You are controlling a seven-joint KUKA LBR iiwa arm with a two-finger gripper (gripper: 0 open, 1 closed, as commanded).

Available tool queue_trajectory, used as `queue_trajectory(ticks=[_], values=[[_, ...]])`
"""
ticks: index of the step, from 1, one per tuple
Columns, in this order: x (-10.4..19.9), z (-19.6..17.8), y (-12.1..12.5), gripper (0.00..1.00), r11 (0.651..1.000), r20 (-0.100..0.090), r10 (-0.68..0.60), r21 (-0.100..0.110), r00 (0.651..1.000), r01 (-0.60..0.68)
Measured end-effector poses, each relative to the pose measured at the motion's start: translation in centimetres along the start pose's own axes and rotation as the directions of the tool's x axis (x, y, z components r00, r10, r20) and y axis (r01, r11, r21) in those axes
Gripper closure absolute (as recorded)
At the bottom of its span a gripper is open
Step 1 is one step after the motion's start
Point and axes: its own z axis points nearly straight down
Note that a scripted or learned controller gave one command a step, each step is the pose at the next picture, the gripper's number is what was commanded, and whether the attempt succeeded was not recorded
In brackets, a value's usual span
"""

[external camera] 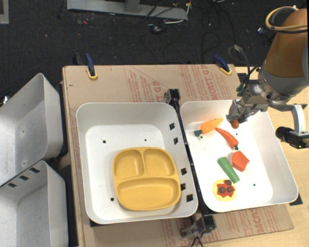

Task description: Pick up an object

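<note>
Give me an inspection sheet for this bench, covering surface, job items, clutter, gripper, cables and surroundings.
Surface: brown board bearing two white bins.
Job's things: right bin holds carrot, red chili, green piece, orange block, yellow disc with red bits.
Clutter: yellow divided tray in left bin.
Gripper: gripper over right bin's far edge; fingers unclear.
Cables: black cables on floor behind.
Surroundings: spare white bins at left.

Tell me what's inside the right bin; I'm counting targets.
Right bin: carrot, red pepper, green piece, orange block, yellow pizza toy. The claw covers the floor beneath it.
</note>
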Motion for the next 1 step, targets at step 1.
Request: queue_trajectory(ticks=[1], values=[[5.83,-0.08,1.78,1.00,1.000,0.000,0.000,-0.001,1.000,0.000]])
